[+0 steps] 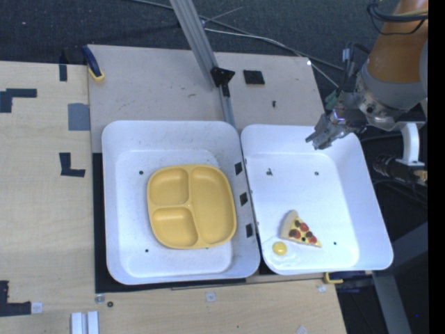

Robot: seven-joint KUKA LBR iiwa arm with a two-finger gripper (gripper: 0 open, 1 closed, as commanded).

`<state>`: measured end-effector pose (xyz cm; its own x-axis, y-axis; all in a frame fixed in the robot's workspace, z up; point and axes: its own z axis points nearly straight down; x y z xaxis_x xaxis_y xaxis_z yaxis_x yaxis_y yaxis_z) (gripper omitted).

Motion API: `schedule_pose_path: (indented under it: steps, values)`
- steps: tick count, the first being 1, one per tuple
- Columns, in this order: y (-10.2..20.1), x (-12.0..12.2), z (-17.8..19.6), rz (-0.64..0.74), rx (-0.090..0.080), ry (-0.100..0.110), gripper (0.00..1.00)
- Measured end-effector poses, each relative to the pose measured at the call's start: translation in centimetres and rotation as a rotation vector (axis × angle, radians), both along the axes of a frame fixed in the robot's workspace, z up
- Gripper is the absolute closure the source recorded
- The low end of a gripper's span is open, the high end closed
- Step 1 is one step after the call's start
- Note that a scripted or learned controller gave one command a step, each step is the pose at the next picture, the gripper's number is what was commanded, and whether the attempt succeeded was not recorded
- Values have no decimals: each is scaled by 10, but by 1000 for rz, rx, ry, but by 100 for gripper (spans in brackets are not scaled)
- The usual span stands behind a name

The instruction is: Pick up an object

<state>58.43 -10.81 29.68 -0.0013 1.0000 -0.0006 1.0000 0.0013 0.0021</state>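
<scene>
A toy pizza slice (300,229) with red toppings lies in the right bin (348,179), near its front. A small yellow round piece (279,249) sits just left of it by the front left corner. A yellow divided plate (191,206) lies in the left bin (125,186). My gripper (321,139) hangs over the right bin's back edge, well behind the pizza slice, with nothing visible between its fingers. The fingers look close together.
A metal pole (198,37) slants down to the gap between the bins at the back. Cables (278,44) run across the bench behind the bins. A yellow and blue clamp (94,67) sits at the back left.
</scene>
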Motion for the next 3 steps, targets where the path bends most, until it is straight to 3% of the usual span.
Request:
schedule_pose_path:
  steps: [3]
  values:
    - [147,29,-48,3,-1,5,100]
